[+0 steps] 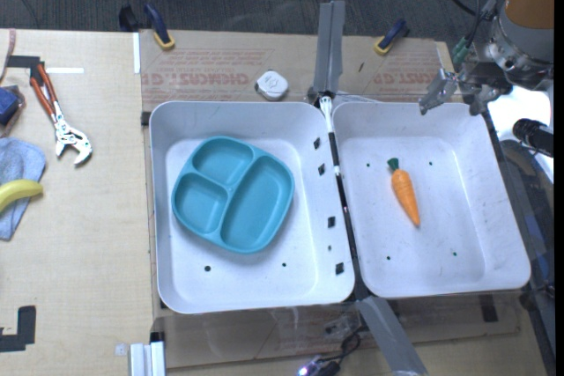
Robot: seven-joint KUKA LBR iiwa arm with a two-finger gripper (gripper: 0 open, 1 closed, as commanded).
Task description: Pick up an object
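Observation:
An orange toy carrot (404, 193) with a small green top lies in the middle of the right bin (480, 270), its green end pointing to the far side. My gripper (456, 94) hangs open over the far right corner of that bin, above and to the right of the carrot, with nothing between its fingers. One finger (435, 92) points left over the bin's far rim.
The left bin (176, 277) holds a blue divided plate (233, 194). On the bench to the left lie pliers (56, 115), a blue cloth (18, 167) and a banana (19, 192). A white disc (272, 84) rests behind the bins. Clamps stand at the back edge.

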